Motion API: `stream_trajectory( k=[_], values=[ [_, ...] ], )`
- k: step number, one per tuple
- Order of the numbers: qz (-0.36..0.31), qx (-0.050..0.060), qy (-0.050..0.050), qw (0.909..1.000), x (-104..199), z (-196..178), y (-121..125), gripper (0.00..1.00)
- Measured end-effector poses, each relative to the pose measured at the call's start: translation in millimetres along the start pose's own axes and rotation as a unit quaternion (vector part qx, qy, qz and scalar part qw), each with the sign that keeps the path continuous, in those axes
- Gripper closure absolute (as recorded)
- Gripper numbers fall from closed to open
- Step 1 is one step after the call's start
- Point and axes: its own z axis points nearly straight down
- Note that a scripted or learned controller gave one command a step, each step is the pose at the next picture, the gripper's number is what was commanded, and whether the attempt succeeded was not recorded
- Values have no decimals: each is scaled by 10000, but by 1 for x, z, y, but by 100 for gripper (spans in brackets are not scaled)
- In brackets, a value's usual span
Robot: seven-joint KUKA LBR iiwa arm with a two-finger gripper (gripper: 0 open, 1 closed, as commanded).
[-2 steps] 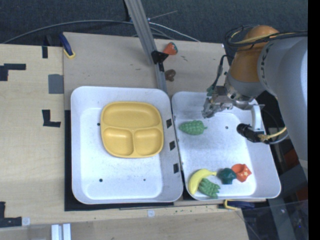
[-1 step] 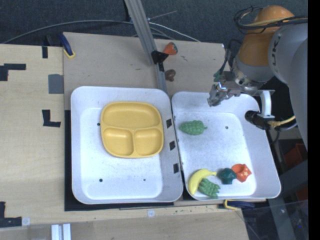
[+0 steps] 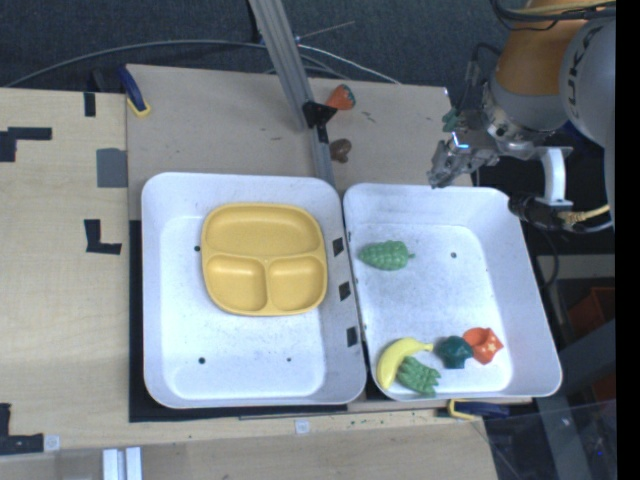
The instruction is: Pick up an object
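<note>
The grey arm [image 3: 590,48] enters from the right, its orange band [image 3: 545,38] sitting high above the wrist, and it bends down and leftward so that the end effector [image 3: 447,168] hangs over the far edge of the right bin [image 3: 520,268], just above that bin's back rim near its far left corner. The dark fingers point down toward the rim; how far apart they stand cannot be made out, and nothing is seen between them. Taking the right bin as landmark: it is a shallow white tray with rounded corners and a faintly speckled floor. On its floor, toward the left wall and in the far half, lies a bumpy green leafy-looking piece [image 3: 385,256], well apart from the end effector. In its near part sits a cluster of small toys: a smooth curved yellow banana [image 3: 395,356], a knobbly green piece [image 3: 419,375] touching the banana, a dark teal lump [image 3: 454,351] just beside them, and an orange-red piece [image 3: 484,344] touching the teal lump. Directly left of the right bin stands the left bin [image 3: 165,288], the same white shape, holding a matte yellow plastic plate [image 3: 265,258] with three compartments and rounded corners. Both bins rest on the pale wooden desk [image 3: 60,298].
</note>
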Motion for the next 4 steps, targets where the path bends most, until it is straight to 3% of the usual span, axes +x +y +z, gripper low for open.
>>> stream_trajectory(
  k=[1, 2, 4],
  values=[
    [3, 24, 5, 10000, 1, -23, 1, 100],
    [-17, 40, 9, 10000, 50, -20, -2, 100],
    [-24, 45, 8, 10000, 170, 12, 18, 100]
  ],
)
